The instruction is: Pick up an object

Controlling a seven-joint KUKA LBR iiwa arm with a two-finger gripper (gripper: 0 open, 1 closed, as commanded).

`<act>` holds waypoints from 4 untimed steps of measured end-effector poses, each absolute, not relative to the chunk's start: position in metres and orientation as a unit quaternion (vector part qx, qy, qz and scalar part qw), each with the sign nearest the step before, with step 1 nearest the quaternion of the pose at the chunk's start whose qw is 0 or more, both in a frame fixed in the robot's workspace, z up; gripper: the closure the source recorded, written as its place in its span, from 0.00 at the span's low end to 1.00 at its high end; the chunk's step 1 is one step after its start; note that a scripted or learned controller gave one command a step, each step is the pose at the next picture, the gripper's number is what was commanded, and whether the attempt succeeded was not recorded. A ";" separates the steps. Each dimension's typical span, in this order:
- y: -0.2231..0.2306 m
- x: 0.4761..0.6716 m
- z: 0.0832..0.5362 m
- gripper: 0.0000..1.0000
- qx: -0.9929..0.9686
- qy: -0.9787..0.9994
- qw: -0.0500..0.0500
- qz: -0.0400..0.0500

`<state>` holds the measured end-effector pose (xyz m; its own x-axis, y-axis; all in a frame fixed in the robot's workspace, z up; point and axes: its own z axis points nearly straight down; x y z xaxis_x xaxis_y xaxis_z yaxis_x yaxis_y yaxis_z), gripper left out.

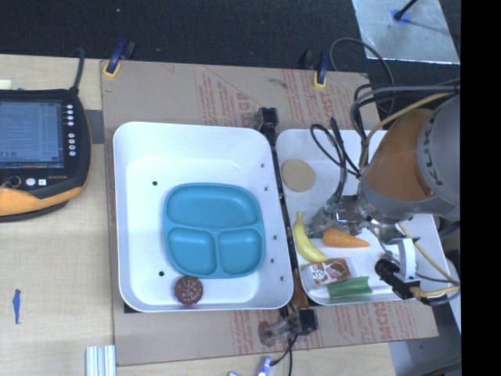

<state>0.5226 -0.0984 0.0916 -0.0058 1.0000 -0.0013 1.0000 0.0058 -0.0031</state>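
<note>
Hovering low over the right bin (291, 143) with the gripper (338, 214) just above and left of the carrot (345, 240), long axis running left-right, banana (307, 241) beside it; finger state impossible to tell, hidden under the wrist.

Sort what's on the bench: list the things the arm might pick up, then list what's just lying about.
Candidates for picking, in the right bin:
banana
carrot
green vegetable
snack packet
tan disc

Lying about:
blue divided plate and dark round cookie in the left bin
control tablet at the bench's left
</note>
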 end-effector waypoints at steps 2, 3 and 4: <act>-0.143 0.529 0.156 1.00 -0.706 -0.708 0.000 0.001; -0.191 0.553 0.144 1.00 -0.707 -0.708 0.001 0.001; -0.191 0.553 0.144 0.00 -0.706 -0.708 0.001 0.001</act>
